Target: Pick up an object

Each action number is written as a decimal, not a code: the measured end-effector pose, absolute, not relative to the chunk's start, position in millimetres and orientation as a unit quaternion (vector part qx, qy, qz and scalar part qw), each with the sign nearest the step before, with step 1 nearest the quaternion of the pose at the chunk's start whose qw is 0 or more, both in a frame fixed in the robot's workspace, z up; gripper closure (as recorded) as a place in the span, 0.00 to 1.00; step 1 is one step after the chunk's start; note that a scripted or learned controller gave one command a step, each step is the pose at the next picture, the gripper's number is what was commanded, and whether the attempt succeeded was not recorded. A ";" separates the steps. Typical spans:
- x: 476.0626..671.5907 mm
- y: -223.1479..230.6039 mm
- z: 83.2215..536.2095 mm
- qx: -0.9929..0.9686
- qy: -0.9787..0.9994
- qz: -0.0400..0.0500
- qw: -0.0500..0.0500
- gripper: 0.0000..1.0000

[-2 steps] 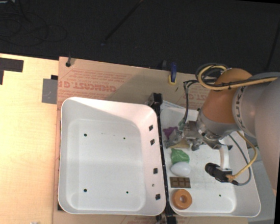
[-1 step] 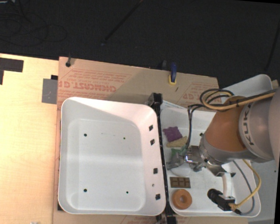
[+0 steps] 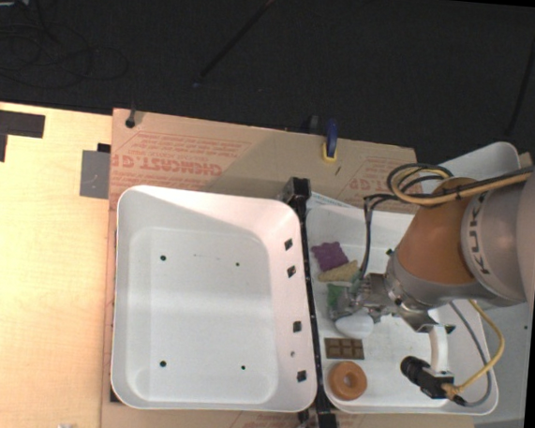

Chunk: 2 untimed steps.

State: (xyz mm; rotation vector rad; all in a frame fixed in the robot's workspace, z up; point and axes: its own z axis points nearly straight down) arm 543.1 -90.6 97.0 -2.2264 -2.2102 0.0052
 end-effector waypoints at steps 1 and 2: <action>537.1 -47.6 193.0 -0.705 -0.709 -0.003 -0.001 1.00; 542.7 -28.5 324.5 -0.706 -0.709 -0.004 -0.004 1.00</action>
